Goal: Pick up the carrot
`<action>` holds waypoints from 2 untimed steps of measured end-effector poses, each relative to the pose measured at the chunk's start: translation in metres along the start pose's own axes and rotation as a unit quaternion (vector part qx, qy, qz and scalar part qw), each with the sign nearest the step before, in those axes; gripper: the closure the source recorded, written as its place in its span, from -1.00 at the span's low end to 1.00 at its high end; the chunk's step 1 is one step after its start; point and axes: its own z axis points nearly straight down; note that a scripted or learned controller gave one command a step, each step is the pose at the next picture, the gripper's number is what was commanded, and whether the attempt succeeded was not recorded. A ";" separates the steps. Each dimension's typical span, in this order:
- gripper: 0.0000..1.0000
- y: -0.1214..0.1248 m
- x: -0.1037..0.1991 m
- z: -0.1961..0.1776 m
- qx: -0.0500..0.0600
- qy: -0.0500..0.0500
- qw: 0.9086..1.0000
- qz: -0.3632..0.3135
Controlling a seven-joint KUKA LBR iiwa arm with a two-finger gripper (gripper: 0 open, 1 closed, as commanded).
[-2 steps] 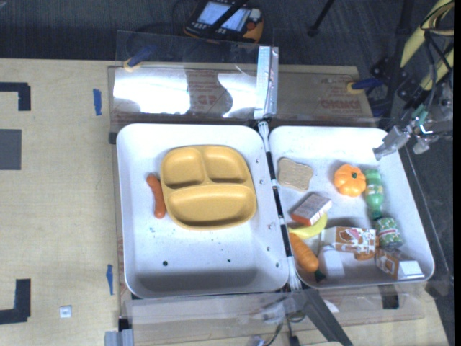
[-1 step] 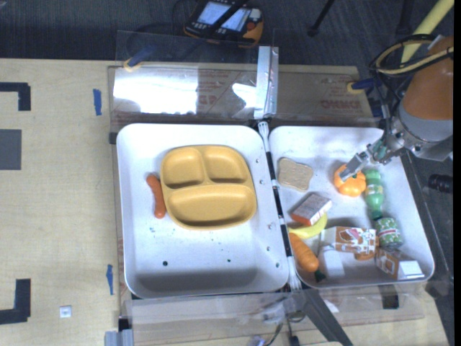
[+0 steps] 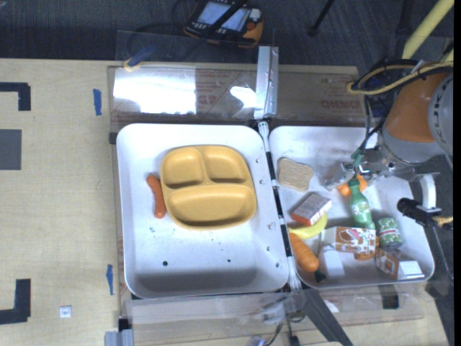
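The carrot (image 3: 303, 253) is orange and tapered. It lies in the right bin (image 3: 421, 215) at its front left corner, against the divider and just below a banana (image 3: 311, 228). My gripper (image 3: 359, 167) hangs over the middle back of the right bin, just above the orange cap of a green bottle (image 3: 361, 209). It stands well apart from the carrot, up and to the right of it. Nothing shows held in the gripper.
The right bin also holds a bread slice (image 3: 294, 173), a small box (image 3: 310, 207), a printed carton (image 3: 354, 241) and a green can (image 3: 388, 232). In the left bin (image 3: 137, 265) sit a yellow divided plate (image 3: 208, 186) and an orange-red sausage (image 3: 156, 195).
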 end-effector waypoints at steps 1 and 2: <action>-1.00 -0.047 -0.031 -0.118 -0.002 -0.002 0.995 -0.102; -1.00 0.011 -0.048 -0.034 -0.008 -0.006 0.976 -0.219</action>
